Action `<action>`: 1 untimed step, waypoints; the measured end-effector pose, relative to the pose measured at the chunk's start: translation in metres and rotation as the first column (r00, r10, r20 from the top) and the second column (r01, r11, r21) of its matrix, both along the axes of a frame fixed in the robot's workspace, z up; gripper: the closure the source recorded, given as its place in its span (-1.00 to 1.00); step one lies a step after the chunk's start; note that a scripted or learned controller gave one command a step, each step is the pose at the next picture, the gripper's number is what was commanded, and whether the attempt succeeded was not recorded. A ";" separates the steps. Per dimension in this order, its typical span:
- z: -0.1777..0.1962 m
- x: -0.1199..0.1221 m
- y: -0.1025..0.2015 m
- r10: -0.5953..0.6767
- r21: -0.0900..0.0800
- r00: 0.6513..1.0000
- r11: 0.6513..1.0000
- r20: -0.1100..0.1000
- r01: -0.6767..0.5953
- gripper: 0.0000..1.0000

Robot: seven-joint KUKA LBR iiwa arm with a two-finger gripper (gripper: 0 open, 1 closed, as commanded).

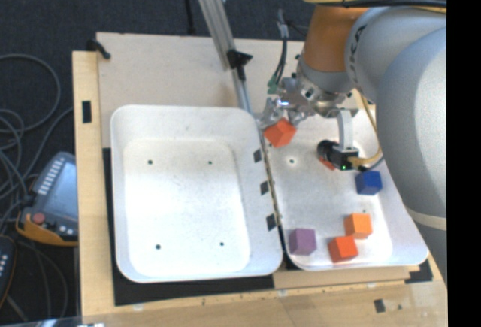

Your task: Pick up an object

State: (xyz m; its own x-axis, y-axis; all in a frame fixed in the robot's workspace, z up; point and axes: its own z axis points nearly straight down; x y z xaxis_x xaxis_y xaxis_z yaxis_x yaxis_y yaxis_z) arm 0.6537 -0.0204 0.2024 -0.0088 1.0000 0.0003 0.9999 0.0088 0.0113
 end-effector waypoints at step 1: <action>-0.006 -0.059 0.069 0.000 0.002 1.000 1.000 -0.014 0.000 1.00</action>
